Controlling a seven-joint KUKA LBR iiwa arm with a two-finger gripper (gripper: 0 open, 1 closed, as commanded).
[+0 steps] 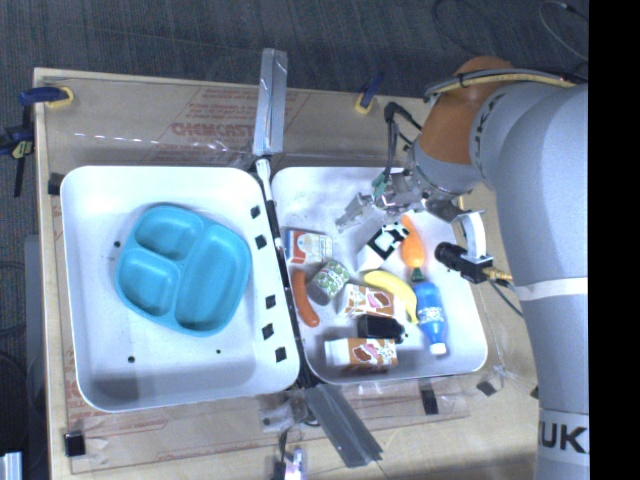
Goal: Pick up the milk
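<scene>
The milk (305,245), a small white carton with red and blue print, lies in the right bin (462,360) against its left wall. My gripper (356,211) hangs over the back of that bin, up and to the right of the milk and apart from it. Nothing shows in its grasp. The grey wrist with its orange band (448,128) reaches in from the right.
Packed in the right bin are a green-grey can (328,280), a sausage (305,300), a banana (392,288), a carrot (413,250), a blue bottle (430,318), a black item (378,326) and a brown carton (362,352). A blue divided tray (185,266) sits in the left bin (90,368).
</scene>
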